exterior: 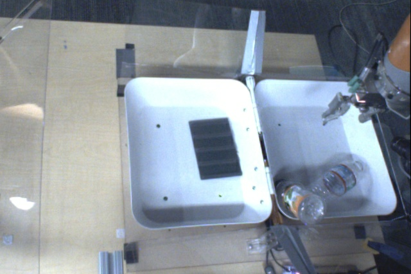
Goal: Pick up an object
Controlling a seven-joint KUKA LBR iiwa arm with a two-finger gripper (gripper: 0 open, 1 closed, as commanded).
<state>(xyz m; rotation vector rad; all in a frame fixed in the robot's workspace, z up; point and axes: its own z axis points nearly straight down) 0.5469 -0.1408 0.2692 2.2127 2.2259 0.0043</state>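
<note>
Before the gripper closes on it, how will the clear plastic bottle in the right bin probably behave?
The clear plastic bottle lies on its side in the right bin, so a push would probably roll it. It looks mostly empty, hence likely light and easy to squash. Its smooth wall may slip between the fingers. The gripper hangs above the bin's far part, apart from the bottle.

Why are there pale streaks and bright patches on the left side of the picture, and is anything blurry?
In the camera view, clear panels catch the room light, leaving pale patches on the wooden bench. The clear bottles glint and look smeared in the right bin; the gripper is slightly soft.
</note>
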